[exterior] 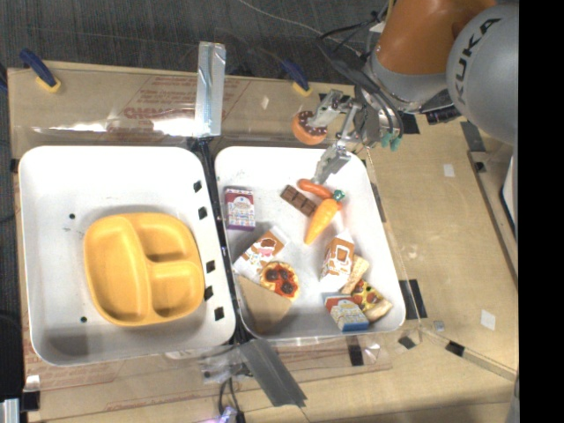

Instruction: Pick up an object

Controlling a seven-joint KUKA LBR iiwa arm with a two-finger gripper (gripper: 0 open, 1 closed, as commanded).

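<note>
Camera view: tool [333, 161] above carrot [321, 219].

arm [458, 33] cropped by top edge, end effector [333, 167] fingers indistinct

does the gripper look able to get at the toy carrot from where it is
Probably yes: the gripper hangs just above the toy carrot, whose top is uncovered, though a sausage and chocolate bar crowd its leafy end.

tan bench [441, 236]: 2 white bins [53, 174] side by side.
</note>
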